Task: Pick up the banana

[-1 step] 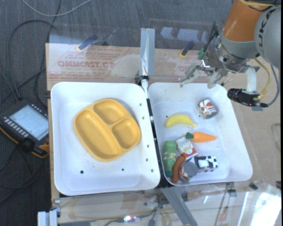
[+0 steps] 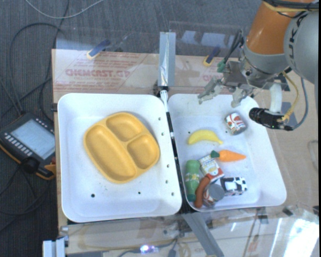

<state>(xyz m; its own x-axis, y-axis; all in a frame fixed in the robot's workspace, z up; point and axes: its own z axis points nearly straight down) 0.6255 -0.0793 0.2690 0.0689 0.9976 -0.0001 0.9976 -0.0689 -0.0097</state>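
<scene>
1. Camera view from above the desk (image 2: pixel 96 74): two white bins side by side, left bin (image 2: pixel 75 197) with a yellow divided plate (image 2: pixel 122 146), right bin (image 2: pixel 270 186) with small items.
2. Banana (image 2: pixel 205 137): flat on the right bin's floor, toward its left wall, about mid-depth; clear of neighbours on all sides.
3. Other contents, nearer than the banana: carrot (image 2: pixel 231 155), green bottle (image 2: pixel 192 176), small carton (image 2: pixel 211 166), black-and-white toy (image 2: pixel 235 185); farther right, a small can (image 2: pixel 235 122).
4. Tool (image 2: pixel 223 91): hanging over the far edge of the right bin, fingers splayed apart with nothing between them; well apart from the banana, farther and to its right.
5. Step in hand, as judged: approach, before any descent; grasp not yet begun.
6. Next move, as judged: travel nearer and leftward until above the banana's middle, wrist turned so the fingers straddle its short width, then straight down to the bin floor and closure. Carrot close enough on the near right to merit care.
</scene>
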